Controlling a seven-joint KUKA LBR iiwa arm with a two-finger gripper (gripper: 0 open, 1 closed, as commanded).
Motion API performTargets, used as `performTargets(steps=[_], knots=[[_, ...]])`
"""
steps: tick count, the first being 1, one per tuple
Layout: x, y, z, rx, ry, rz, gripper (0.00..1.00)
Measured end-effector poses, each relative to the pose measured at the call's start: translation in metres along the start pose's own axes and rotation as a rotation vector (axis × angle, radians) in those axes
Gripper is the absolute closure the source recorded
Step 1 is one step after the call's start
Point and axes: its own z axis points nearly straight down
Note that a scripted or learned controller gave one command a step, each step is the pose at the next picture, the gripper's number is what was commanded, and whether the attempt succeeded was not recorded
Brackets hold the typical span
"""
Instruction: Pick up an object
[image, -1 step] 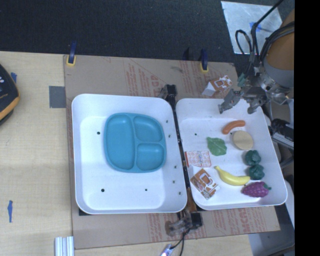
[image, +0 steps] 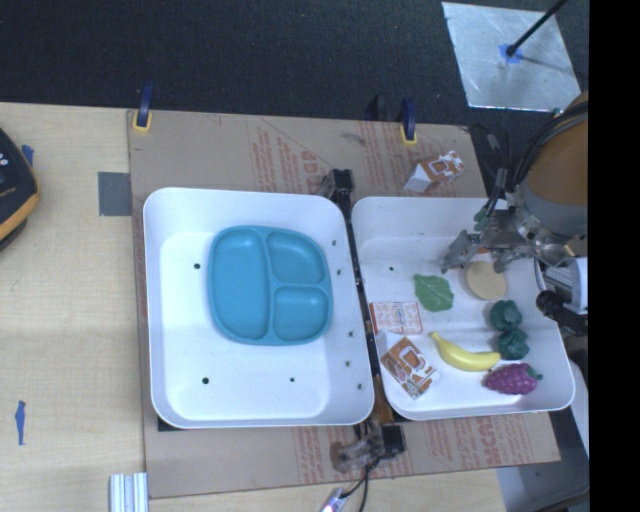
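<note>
Plate, blue and divided, lying in the left bin, well apart from any action. Across the divide, in the right bin: packets near the left wall, a leaf, a banana, then a tan disc, with broccoli and grapes toward the right. Outside, beyond the far rim, a small carton.

Gripper poised over the disc's far edge, arm entering from the right. Jaw state: cannot tell, too cluttered with metal and cable to read as spread or pressed together; nothing seen pinched.

Likeliest target, judging by position: the disc. Risks from here:
- Flat, low thing, so easy to scrape over rather than grasp.
- Off-centre descent likely to shove it toward the leaf or tip it.
- Too deep a plunge liable to strike the bin floor.
- Broccoli close by, apt to get nudged or caught instead.
</note>
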Motion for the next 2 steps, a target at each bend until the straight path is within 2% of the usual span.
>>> performTargets(steps=[1,2], knots=[[0.046,-0.01,0.067,-0.002,0.001,-0.002,0.0],[0.044,-0.01,0.057,-0.001,-0.001,-0.004,1.0]])
